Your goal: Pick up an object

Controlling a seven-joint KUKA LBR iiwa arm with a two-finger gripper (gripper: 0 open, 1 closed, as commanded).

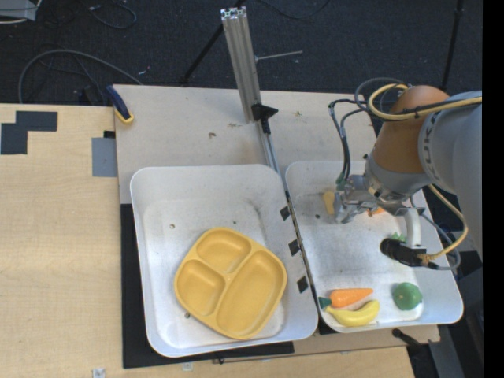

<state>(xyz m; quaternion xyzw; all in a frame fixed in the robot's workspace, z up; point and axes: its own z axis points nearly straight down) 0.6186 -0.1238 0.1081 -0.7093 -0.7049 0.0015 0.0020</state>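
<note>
Where the tool (344,213) hangs; no legible writing.

Two bins sit side by side on the bench, their inner walls touching. In the left bin (150,211) a divided plate (230,281) lies toward the front edge, nearer the front right corner. In the right bin (441,309) a carrot (350,296) lies along the front edge with a banana (354,314) just in front of it, touching. A round fruit (407,295) sits to their right, near the front right corner. The gripper (344,208) is over the right bin's back half.
</note>
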